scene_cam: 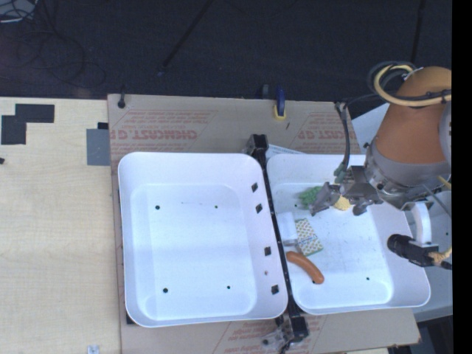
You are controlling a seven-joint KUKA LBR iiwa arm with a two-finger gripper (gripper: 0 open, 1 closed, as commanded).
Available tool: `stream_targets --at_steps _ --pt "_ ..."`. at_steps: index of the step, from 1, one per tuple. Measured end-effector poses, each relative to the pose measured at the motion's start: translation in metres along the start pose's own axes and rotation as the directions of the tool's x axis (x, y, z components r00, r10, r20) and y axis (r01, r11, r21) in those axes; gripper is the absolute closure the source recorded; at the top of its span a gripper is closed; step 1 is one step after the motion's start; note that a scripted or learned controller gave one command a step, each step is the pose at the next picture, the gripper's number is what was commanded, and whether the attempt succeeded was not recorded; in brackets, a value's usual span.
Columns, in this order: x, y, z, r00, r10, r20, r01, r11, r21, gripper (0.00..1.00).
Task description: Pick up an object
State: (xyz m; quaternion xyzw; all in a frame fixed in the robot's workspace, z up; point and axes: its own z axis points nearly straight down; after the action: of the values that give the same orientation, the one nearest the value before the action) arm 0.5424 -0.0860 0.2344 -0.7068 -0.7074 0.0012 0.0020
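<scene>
My gripper [340, 202] hangs over the back part of the right bin [402, 295], its two grey fingers spread apart and open. A small yellow piece [342, 204] shows in the gap between them, and neither finger visibly touches it. Just left of the gripper, a green leafy object [310, 195] lies on the bin floor. A checkered packet [307, 237] sits nearer the bin's left wall. In front of that lies an orange sausage-shaped object [305, 267].
The left bin [133, 198] stands beside the right one, with a black divider strip [269, 220] between them. Both rest on a cardboard sheet [184, 124]. The arm's orange band [417, 124] rises at the right.
</scene>
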Motion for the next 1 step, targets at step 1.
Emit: stream_targets --at_steps 1 --pt "0.0861 -0.0540 -0.0459 1.000 -0.008 -0.001 0.008 1.000 -0.002 0.00"
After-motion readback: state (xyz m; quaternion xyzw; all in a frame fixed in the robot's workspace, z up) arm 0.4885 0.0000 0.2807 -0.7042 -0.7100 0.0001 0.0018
